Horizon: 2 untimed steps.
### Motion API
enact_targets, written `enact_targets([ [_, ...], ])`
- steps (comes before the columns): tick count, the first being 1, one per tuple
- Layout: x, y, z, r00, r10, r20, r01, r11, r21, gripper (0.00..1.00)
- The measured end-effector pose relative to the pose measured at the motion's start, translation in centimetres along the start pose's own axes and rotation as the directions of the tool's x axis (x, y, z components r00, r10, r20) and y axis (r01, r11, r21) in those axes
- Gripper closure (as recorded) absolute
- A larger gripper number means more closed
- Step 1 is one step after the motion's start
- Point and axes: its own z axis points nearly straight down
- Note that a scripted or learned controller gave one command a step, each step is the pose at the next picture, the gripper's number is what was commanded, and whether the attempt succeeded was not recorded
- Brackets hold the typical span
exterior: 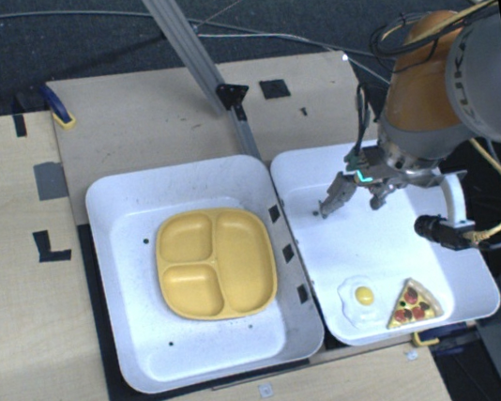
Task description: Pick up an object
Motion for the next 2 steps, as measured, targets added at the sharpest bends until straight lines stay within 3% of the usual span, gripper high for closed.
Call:
enact_targets([
  [1,0.0,0.1,-0.1,1.0,0.0,0.0,0.0,1.0,-0.002,0.0],
  [2,0.0,0.9,4.8,1.0,0.0,0.002,0.0,1.0,0.001,0.0],
])
